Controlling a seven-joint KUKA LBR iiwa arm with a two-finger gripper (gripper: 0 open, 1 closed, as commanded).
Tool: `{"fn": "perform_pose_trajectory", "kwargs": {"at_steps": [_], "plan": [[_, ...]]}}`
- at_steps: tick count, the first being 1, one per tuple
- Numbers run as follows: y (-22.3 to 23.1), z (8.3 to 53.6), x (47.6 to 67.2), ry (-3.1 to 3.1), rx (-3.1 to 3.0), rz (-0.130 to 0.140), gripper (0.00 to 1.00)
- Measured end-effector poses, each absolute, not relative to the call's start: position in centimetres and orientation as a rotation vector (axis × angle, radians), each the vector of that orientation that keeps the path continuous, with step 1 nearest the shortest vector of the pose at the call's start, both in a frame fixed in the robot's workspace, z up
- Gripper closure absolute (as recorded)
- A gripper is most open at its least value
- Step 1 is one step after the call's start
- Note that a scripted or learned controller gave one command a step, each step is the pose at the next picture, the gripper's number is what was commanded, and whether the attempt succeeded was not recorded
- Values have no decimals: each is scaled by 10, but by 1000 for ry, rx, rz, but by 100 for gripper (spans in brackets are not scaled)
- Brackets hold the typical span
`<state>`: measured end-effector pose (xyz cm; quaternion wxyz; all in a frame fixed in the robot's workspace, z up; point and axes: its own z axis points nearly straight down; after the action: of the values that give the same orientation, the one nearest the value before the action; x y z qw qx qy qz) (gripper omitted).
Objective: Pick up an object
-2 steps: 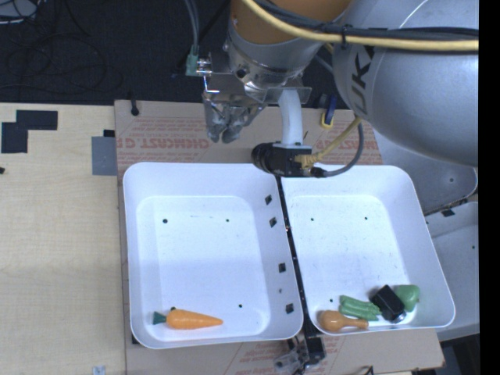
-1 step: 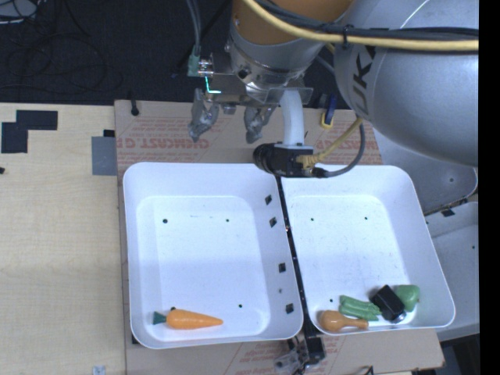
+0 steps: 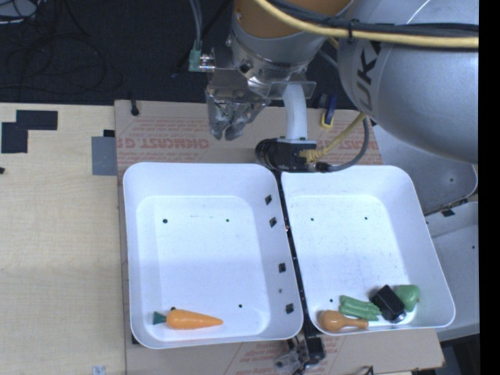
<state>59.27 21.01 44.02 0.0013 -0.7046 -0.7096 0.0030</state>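
Note:
An orange toy carrot (image 3: 193, 319) with a green stub lies at the front of the left bin (image 3: 144, 190). In the front right corner of the right bin (image 3: 414, 194) lie a tan pear-shaped toy (image 3: 341, 321), a green bean-like toy (image 3: 359, 308), a black block (image 3: 388, 302) and a green rounded toy (image 3: 408, 294), packed close together. My gripper (image 3: 228, 123) hangs high above the cardboard behind the left bin's back wall, far from every object. Nothing shows between its fingers.
The big grey arm with its orange band (image 3: 297, 6) covers the upper right. A black fixture with a yellow cable (image 3: 293, 153) sits behind the seam between the bins. Cardboard (image 3: 168, 131) underlies both bins; a pale wooden bench (image 3: 55, 233) extends left.

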Motion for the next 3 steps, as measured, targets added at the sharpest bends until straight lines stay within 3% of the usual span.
{"fn": "perform_pose_trajectory", "kwargs": {"at_steps": [1, 2, 3], "plan": [[211, 440, 592, -2228, -2210, 11, 0], [212, 449, 592, -2233, -2204, 15, 100], [244, 435, 581, -2222, -2217, 8, 100]]}}
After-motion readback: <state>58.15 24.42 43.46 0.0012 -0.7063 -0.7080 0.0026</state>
